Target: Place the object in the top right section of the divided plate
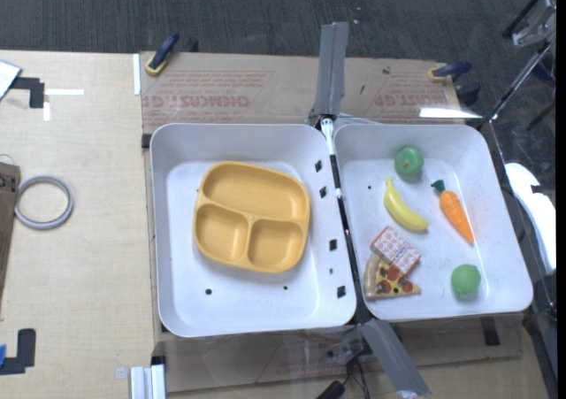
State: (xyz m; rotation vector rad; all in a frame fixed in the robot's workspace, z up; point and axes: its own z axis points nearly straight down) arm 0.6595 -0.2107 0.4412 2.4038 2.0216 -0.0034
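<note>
The yellow divided plate [252, 216] lies in the left bin [168, 238], all its sections bare. In the right bin [495, 167] lie a green apple [408, 161], banana [404, 206], carrot [455, 213], pizza slice [389, 280], wafer block [395, 249] and green ball [465, 279]. A tape roll [42, 202] rests on the surface [80, 300] at left.

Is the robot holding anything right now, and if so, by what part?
Nothing is seen held. The banana, carrot, pizza slice and the other toys all lie loose in the right bin, and the yellow divided plate sits bare in the left bin.
</note>
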